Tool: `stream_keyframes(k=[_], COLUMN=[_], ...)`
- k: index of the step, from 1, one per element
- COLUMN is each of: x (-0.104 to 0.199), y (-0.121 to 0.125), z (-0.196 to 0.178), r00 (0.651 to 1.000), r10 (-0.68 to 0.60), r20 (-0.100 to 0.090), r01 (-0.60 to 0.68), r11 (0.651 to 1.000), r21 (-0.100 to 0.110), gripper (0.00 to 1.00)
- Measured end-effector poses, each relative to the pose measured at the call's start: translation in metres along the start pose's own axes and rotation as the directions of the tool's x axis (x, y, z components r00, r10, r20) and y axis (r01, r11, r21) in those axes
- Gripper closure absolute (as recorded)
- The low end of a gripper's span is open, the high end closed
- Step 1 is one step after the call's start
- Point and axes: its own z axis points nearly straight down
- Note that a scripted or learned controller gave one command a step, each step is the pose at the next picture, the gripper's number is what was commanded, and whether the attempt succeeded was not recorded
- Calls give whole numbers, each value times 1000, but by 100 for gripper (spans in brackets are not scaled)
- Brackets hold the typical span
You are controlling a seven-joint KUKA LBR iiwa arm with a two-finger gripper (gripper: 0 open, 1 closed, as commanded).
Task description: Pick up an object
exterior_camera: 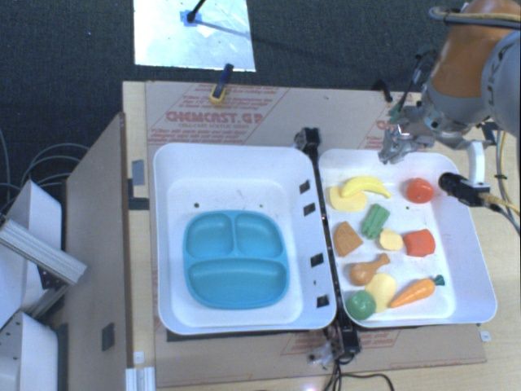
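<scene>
The hand (396, 147) hangs over the right bin's (476, 251) far edge, just beyond the banana (364, 187); can't tell its grip.

Single fixed camera view, mounted above the bench (244, 108) and looking down at a slant, far enough off to take in both white bins whole, with dark floor (65, 47) beyond the bench toward 12 and 9 o'clock. The left bin (171, 218) sits just toward 9 o'clock of frame centre and the right bin (472, 259) toward 3 to 4 o'clock. The arm (472, 55) enters from about 2 o'clock.
</scene>
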Motion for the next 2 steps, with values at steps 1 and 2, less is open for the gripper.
stream_keyframes(k=[1,2], x=[-48,-95], y=[-71,-117], z=[-76,-154], r00=[1000,1000], r10=[21,22], r20=[-1,3], r01=[-21,-22], r11=[1000,1000], r21=[10,3], gripper=[100,100])
